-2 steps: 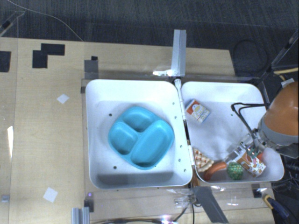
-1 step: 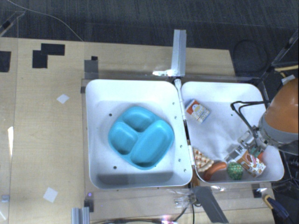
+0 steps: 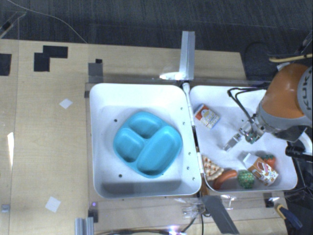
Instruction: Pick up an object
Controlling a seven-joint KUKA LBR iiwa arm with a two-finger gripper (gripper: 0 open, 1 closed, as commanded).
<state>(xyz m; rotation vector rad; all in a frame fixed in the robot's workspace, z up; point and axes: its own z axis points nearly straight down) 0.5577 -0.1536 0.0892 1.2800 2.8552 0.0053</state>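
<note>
Along the right bin's (image 3: 215,99) near edge lie a waffle-patterned toy (image 3: 211,167), red sausage (image 3: 225,176), green vegetable (image 3: 246,179) and orange carton (image 3: 264,172). The metal two-finger gripper (image 3: 234,141) hovers just above them over bare floor, slightly parted, holding nothing.

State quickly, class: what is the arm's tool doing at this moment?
Tool: over the right shallow white bin, above bare floor; open or shut cannot be told.
</note>
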